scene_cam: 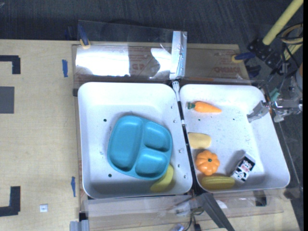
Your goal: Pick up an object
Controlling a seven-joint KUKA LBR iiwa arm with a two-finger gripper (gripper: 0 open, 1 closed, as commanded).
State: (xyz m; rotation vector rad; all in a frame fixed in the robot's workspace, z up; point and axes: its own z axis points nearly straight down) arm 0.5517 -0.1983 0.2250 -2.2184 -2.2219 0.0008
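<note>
The right bin (pixel 240 129) holds an orange carrot (pixel 205 107) near its far left corner and a pale yellow piece (pixel 199 140) by its left wall. Below those lie a small orange pumpkin (pixel 207 161) and a yellow-green pickle-shaped item (pixel 217 181) at the near wall. A small black-and-white box (pixel 244 168) sits to the right of the pumpkin. My gripper (pixel 258 111) hangs over the far right side of this bin, well apart from every object. Nothing is visibly held in it.
The left bin (pixel 91 129) carries a blue divided plate (pixel 139 146) and a yellow-green fruit (pixel 164 179) at its near right corner. A clear plastic sheet (pixel 130 57) stands behind the bins. Cables and a yellow pole (pixel 284 16) crowd the far right.
</note>
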